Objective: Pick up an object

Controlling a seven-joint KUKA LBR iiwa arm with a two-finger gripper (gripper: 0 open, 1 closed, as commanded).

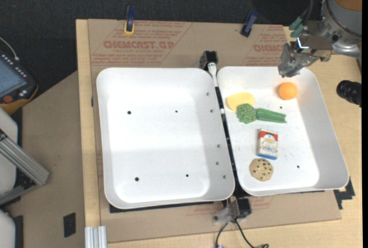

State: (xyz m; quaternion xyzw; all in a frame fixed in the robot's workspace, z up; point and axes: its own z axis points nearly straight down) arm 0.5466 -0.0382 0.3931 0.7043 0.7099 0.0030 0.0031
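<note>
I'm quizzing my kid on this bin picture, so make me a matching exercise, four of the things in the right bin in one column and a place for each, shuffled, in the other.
Things:
1. orange ball
2. cookie
3. small carton
4. yellow piece

Places:
A. nearest the front edge of the right bin
B. just under the gripper, by the far edge
C. touching the broccoli, nearest the divider between the bins
D. between the broccoli's stalk and the cookie

Pairs: 1-B, 2-A, 3-D, 4-C
</note>
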